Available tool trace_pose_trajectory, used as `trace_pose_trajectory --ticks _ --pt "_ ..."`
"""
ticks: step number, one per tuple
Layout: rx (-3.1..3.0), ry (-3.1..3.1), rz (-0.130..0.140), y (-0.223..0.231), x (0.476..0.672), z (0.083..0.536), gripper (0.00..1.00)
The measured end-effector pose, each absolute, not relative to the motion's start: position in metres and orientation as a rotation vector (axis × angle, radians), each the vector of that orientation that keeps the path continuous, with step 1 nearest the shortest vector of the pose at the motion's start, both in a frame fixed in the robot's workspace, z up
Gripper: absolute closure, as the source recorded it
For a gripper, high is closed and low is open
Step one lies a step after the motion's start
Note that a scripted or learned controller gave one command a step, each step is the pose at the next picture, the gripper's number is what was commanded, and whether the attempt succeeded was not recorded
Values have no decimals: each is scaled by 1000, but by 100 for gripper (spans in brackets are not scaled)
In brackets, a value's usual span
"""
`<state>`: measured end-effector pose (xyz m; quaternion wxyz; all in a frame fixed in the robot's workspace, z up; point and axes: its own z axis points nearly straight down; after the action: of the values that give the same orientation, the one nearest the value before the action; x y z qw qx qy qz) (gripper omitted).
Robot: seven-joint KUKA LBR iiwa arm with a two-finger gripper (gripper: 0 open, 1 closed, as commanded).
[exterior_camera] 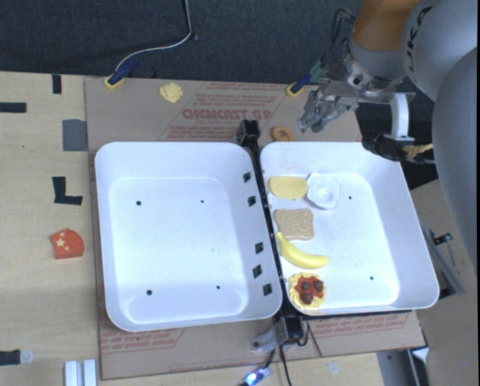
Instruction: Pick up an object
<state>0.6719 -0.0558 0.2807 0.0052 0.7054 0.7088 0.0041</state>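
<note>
Wooden desk [30, 199] carries two bins | food toys bunched along right bin [384, 240] left wall, banana [302, 255] among them, likely easy targets | end effector [318, 117] hovers beyond far rim, holding nothing, finger state unclear

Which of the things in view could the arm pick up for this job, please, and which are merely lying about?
For the job, in the right bin:
banana
bread slice
yellow piece
white cup
berry tart

Lying about:
red piece
yellow scrap
small ring
</note>
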Motion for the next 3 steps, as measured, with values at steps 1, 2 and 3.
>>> trace_pose_trajectory --ticks 1,2,3 --pt "2217 2234 -5 22 652 227 100" --pt "2203 2240 14 164 661 294 100" --pt "2211 2221 22 169 666 432 100"
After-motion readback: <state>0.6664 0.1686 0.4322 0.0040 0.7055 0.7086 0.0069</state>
